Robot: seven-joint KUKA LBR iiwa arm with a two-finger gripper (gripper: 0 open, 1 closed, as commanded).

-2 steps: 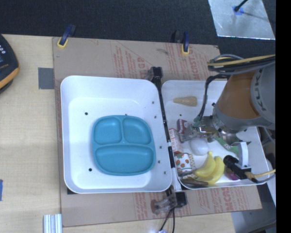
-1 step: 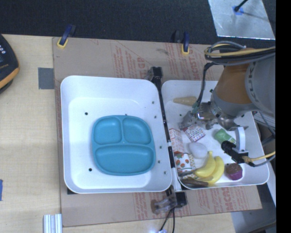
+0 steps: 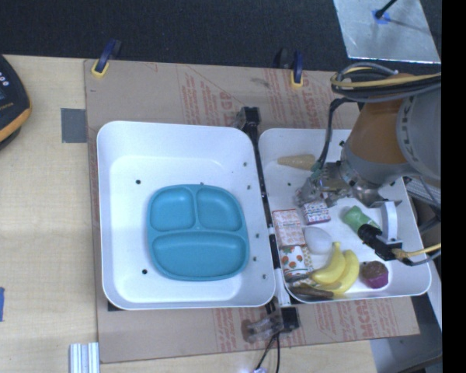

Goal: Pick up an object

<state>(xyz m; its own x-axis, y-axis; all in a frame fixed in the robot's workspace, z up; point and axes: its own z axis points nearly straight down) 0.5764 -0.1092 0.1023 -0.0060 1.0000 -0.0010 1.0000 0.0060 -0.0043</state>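
Sitting side by side on a cardboard sheet (image 3: pixel 179 92): two shallow white bins, meeting along a shared inner rim. Taking up the middle of the left bin (image 3: pixel 116 208), well clear of every wall: a blue divided plate (image 3: pixel 198 231), three compartments bare, with open white floor showing all round it.

Crowding the right bin (image 3: pixel 276 150), all near the gripper (image 3: pixel 317 191): a small patterned box (image 3: pixel 317 212) just below the gripper; a white egg-shaped object (image 3: pixel 319 239) below that; two printed snack packets (image 3: pixel 289 227) and (image 3: pixel 295 260) lying along the shared rim; a toy banana (image 3: pixel 335 270) curving against the near wall; a dark purple fruit (image 3: pixel 374 274) in the near right corner; a green cylinder (image 3: pixel 358 217) to the gripper's right; a pale cone (image 3: pixel 295 162) above and left of the gripper, near the far wall.

Reaching in from the right over that bin: the arm (image 3: pixel 388 130), orange band showing, wrist low above the floor. Fingers too tangled with clutter to judge, whether apart or together being impossible to tell. Remaining bare: a strip of floor along the far wall.
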